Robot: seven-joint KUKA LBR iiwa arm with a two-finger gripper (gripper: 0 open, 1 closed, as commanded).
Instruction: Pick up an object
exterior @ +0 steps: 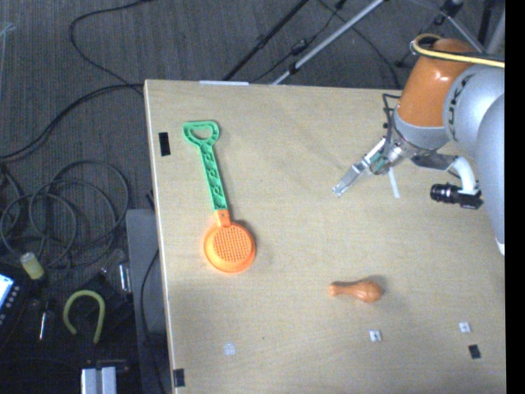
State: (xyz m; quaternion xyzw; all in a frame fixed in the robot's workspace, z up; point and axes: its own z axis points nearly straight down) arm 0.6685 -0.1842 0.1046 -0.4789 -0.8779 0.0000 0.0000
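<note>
A toy strainer (220,212) with a green handle and a round orange head lies on the left of the tan bench surface (295,138). A small orange drumstick-shaped piece (358,290) rests nearer the front, right of centre. My gripper (367,190) hangs over the right part of the surface, above and a little behind the drumstick piece. It is open, one finger (344,184) slanting down-left, the other a thin pale one (394,186), and nothing is between them. The grey arm with its orange band (431,89) enters from the right.
The bench's left edge (156,220) drops to a dark floor with cables and a green hook-shaped object (84,309). Small dark and white markers (375,335) dot the front of the surface. A black cylinder (453,193) juts out beside the wrist.
</note>
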